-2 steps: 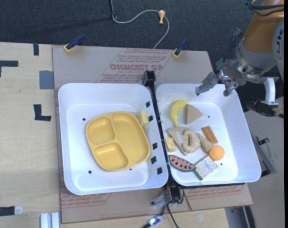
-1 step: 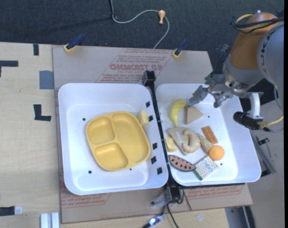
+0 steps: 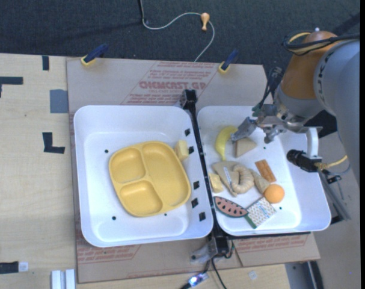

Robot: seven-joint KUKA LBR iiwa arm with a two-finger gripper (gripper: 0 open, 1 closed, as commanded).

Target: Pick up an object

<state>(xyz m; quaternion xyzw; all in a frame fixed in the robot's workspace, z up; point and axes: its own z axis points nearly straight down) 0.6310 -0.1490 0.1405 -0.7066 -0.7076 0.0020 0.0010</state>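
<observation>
Overhead view of the counter with two white bins. We see the arm reaching in from the right so that the tool hangs low over the upper part of the right bin, where the candidates for picking lie crowded. How the tool is set we cannot tell at this angle. Just beneath it lies a pale tan wedge, with a yellow banana-like piece touching it on the left; we judge the wedge the likeliest target, as it sits nearest the tool.

Lower in the same bin we note a pretzel-shaped piece, an orange stick, a small orange ball, a watermelon slice and a checkered packet, all closely packed. The banana-like piece beside the wedge and the near bin wall could hinder a clean descent.

The left bin carries a yellow divided tray, well apart from the tool. A cable lies on the dark floor beyond.
</observation>
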